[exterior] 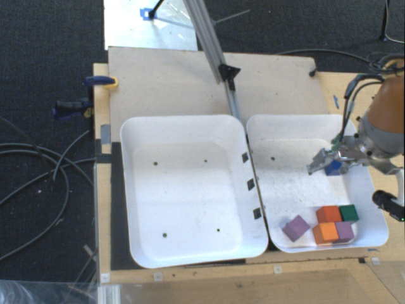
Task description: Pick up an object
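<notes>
My gripper [324, 164] hangs over the right part of the right bin [285, 138], coming in from the right edge. A small blue block [333, 168] sits between its grey fingers, partly covered by them, and the gripper is shut on it. Loose blocks lie in the bin's near right corner: a purple block [295, 227], two orange blocks [328, 215] [325, 232], a green block [348, 213] and a small lilac block [345, 231]. These lie below and in front of the gripper, apart from it.
The left bin [183, 138] adjoins the right bin along a shared rim with black clips [251, 184]. A slanted metal pole [212, 40] crosses the bench behind the bins. Cables trail from the arm at the upper right.
</notes>
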Controlling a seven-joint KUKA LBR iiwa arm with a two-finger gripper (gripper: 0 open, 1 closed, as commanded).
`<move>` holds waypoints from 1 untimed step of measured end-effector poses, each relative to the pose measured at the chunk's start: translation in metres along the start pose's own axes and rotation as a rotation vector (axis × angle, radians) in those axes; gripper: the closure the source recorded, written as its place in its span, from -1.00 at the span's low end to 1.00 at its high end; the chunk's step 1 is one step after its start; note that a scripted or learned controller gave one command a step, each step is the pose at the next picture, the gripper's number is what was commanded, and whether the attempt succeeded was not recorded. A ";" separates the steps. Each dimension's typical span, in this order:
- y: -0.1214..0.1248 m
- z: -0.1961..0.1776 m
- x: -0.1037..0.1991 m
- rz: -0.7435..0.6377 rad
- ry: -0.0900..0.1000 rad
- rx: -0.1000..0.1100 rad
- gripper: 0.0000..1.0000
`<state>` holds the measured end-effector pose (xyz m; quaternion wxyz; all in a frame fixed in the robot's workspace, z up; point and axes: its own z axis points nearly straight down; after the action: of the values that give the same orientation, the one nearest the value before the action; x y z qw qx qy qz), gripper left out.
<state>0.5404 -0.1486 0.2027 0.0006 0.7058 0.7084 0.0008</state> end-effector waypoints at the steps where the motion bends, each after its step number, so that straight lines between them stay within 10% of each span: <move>1: 0.036 -0.030 -0.061 0.004 -0.006 -0.007 -1.00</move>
<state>0.5768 -0.2094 0.2329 0.0051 0.7072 0.7070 0.0013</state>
